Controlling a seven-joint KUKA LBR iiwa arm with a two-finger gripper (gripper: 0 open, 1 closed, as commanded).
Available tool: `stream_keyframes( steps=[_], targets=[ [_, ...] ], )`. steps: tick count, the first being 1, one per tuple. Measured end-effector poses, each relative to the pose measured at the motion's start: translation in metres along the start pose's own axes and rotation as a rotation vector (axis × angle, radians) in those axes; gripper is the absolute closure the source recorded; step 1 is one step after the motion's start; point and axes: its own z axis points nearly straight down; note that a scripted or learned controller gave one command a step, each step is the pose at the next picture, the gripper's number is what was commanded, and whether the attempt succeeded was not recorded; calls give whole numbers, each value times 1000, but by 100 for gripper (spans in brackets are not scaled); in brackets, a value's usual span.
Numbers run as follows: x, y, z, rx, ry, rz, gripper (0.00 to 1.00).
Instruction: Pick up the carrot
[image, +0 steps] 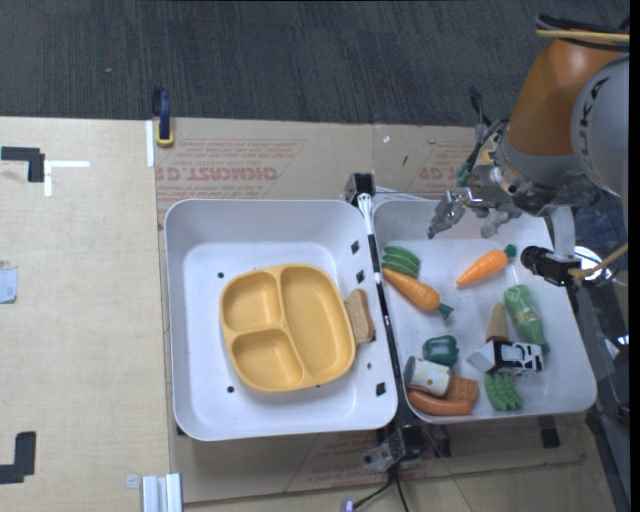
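Two carrots lie in the right bin (583, 372). One short orange carrot (484, 266) with a green tip rests near the bin's upper right. A longer carrot (412, 290) lies aslant by the left wall, below a green pod (400, 258). My gripper (465, 224) hangs over the bin's far edge, up and to the left of the short carrot. Its fingers (440, 222) are spread open, with nothing between them.
The right bin also holds a green vegetable (523, 313), a cone (497, 322), a black-and-white toy (518, 355), a white can (430, 376), a sausage (440, 403) and more green pieces. In the left bin (180, 300) sit a yellow divided plate (287, 327) and a bread slice (360, 316).
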Motion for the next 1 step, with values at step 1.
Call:
stream_keyframes(
  steps=[1],
  targets=[
    [-8, -39, 104, -2, 0, -34, 0]
  ],
)
